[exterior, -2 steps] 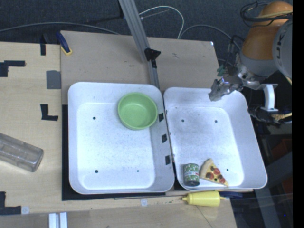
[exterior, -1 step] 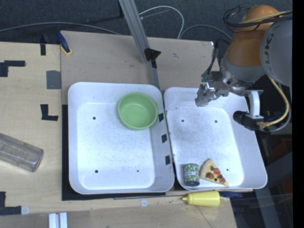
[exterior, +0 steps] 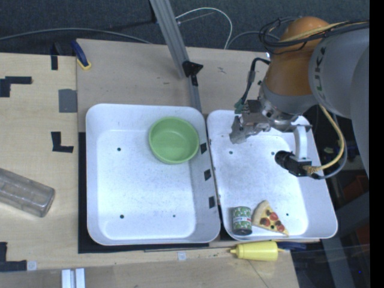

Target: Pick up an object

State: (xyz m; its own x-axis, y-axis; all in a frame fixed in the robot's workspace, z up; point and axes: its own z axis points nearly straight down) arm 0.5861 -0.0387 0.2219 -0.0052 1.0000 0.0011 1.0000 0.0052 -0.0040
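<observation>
I can't tell the finger state; the gripper (exterior: 239, 132) hangs over the right white plastic bin's (exterior: 312, 230) far-left corner, nothing visibly held. Small green can (exterior: 242, 219) and toy pizza slice (exterior: 269, 217) sit touching at its near edge. Risk: fingers snag both, or clip the rim. Green bowl (exterior: 174, 140) sits in the left bin (exterior: 108, 221).

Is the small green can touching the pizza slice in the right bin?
Cannot tell. In the camera view the green can and the pizza slice lie side by side at the right bin's near edge, their edges meeting with no clear gap and no plain contact.
</observation>
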